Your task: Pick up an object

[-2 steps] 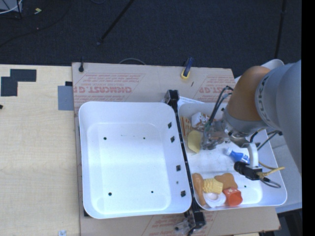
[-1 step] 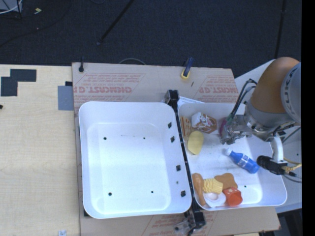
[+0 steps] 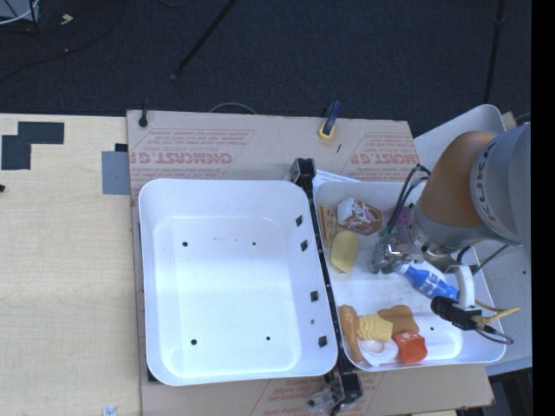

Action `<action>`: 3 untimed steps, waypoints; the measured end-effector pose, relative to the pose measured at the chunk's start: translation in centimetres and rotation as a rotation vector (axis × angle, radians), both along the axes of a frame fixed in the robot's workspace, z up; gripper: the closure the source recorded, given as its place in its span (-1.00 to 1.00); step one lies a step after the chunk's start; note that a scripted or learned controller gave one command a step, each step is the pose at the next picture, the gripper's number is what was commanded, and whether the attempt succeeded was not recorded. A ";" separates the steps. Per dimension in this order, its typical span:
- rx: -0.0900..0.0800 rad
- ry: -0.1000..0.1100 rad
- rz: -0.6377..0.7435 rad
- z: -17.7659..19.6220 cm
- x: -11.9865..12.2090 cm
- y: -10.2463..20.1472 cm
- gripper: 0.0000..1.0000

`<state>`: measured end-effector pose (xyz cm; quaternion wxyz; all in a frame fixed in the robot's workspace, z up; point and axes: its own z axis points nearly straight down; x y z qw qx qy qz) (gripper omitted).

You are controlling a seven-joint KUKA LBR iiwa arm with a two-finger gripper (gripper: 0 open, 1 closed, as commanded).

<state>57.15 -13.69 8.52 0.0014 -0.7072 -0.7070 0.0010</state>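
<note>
My gripper [image 3: 387, 256] is down inside the right white bin [image 3: 475, 350], near its middle. A pale yellow rounded object [image 3: 344, 251] lies just to its left. A blue and white tube [image 3: 431, 280] lies right next to the gripper on its lower right side. A crumpled white and brown wrapper [image 3: 359, 214] sits at the far end of the bin. At the near end lie an orange-brown bun [image 3: 349, 322], a yellow waffle piece [image 3: 375, 328], a brown cookie [image 3: 400, 316], a red-orange block [image 3: 412, 348] and a white egg-like piece [image 3: 374, 349].
The left white bin [image 3: 173, 206] stands beside the right one, with a black divider [image 3: 317, 267] between them. Both rest on a cardboard sheet [image 3: 217, 150]. A blue and yellow clamp [image 3: 329, 121] sits at the cardboard's far edge. The arm's orange band [image 3: 451, 180] rises at the right.
</note>
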 end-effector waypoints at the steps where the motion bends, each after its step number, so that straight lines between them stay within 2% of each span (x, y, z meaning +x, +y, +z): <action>1: -0.003 -0.004 -0.002 0.3 2.0 -6.6 1.00; 2: 0.000 -0.002 0.000 0.2 1.9 -6.4 -1.00; 3: -0.001 -0.004 0.002 0.3 6.4 -6.4 -1.00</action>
